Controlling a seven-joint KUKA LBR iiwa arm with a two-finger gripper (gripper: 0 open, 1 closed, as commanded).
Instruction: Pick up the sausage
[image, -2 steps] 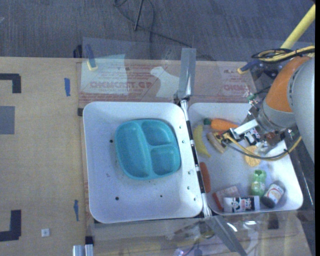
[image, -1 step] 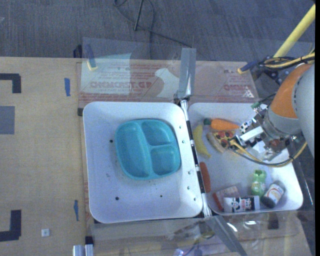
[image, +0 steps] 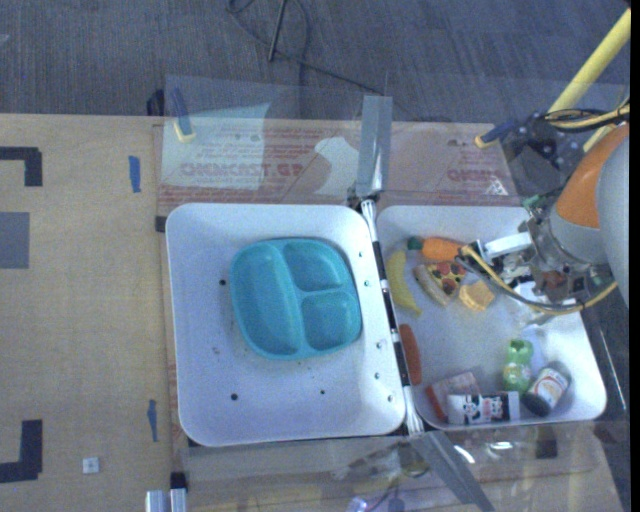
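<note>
Sausage (image: 409, 353): a slim reddish-brown plastic link lying flat in the right-hand shallow white bin (image: 590, 385), pressed along that bin's left wall, just below the yellow plastic banana (image: 401, 281). Its long axis runs parallel to the wall, up and down the view. It touches no other toy; the black-and-white printed carton (image: 483, 407) sits near its lower end.

Gripper (image: 541, 275): located at the bin's upper right edge, below the grey arm's orange band, amid cabling. The spread of its jaws cannot be told from this angle, and nothing is seen held.

Key relation: the sausage lies to the gripper's left and lower in the view, across the width of the bin, with a wedge-shaped toy pizza slice (image: 441, 279) and an orange plastic carrot (image: 441, 248) lying above the direct path.

Judgement: the approach has not begun. The gripper must travel left, then align its closing direction across the sausage's short width. The adjacent wall leaves little finger clearance.
</note>
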